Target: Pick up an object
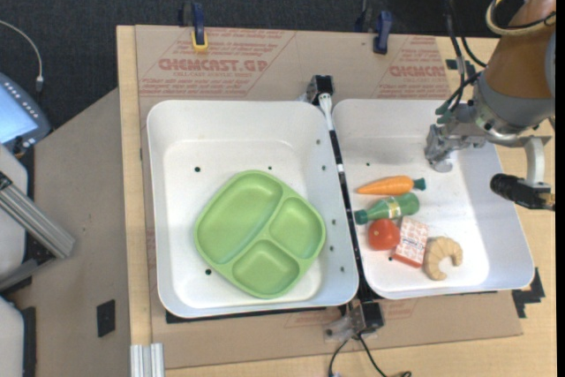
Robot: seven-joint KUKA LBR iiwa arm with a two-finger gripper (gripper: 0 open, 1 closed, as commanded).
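Hanging over the top of the right bin (503, 265), the gripper (439, 156) points down near the bin's back wall. It is small and grey, and whether it is gripping anything I cannot tell. The arm (521, 57) goes off the right side, so most of it is cut off.

All the toys sit lower in that bin, apart from the gripper. The toy carrot (386, 185) is the closest, just below it and a bit to the left. Under the carrot lies a small green bottle (388, 209), then a red tomato (382, 234). Beside the tomato is a red and white packet (411, 243); its label is too small to read. A croissant (442, 256) lies at the right of the packet.

The left bin (168, 216) holds a green plate with three parts (259, 232).

The brown board (265, 57) behind the bins has red writing that says "CHEMCAST", partly hidden by the bins.
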